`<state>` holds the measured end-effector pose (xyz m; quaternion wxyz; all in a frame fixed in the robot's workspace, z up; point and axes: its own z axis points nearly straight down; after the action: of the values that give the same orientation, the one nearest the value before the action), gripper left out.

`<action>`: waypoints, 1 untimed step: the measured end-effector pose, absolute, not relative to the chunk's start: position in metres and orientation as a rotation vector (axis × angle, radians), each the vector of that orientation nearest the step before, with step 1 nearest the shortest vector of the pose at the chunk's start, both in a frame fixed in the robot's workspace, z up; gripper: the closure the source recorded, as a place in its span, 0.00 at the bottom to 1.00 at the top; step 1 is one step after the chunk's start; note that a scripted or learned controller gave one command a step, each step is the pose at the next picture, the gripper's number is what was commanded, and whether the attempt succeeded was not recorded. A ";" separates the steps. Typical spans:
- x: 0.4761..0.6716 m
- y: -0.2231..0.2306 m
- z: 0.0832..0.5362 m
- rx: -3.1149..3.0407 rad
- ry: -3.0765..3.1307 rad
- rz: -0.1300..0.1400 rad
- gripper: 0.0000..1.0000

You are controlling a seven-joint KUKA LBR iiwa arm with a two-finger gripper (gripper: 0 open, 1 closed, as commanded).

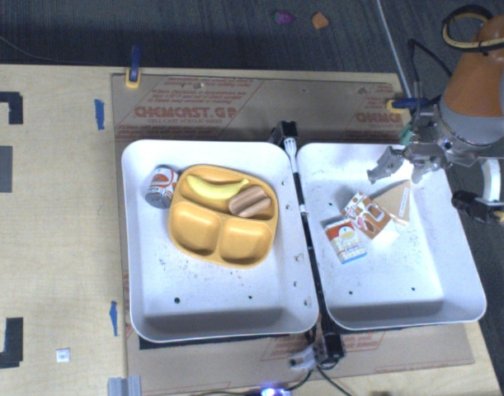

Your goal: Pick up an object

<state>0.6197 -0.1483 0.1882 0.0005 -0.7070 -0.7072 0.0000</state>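
Gripper (402,162) spread open, holding nothing, above right bin (449,295); cartons (360,221) just below-left. Far left, left bin (153,295) holds tray (223,217), can (160,186).

Both white bins (235,320) look like smooth, slightly glossy plastic, flecked with dark specks. The yellow divided tray (204,229) at centre left is shiny moulded plastic; the banana (212,190) and sausage (250,202) in it look equally plastic. The small can (160,186) gleams like metal. The printed carton (346,239) at centre right looks like paper. The pale bench (54,246) has a matt wood grain.
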 end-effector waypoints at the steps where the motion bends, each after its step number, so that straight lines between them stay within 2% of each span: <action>1: 0.574 -0.143 0.104 -2.223 -2.223 -0.002 0.00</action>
<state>0.5740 -0.1430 0.1041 -0.0011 -0.7071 -0.7072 -0.0007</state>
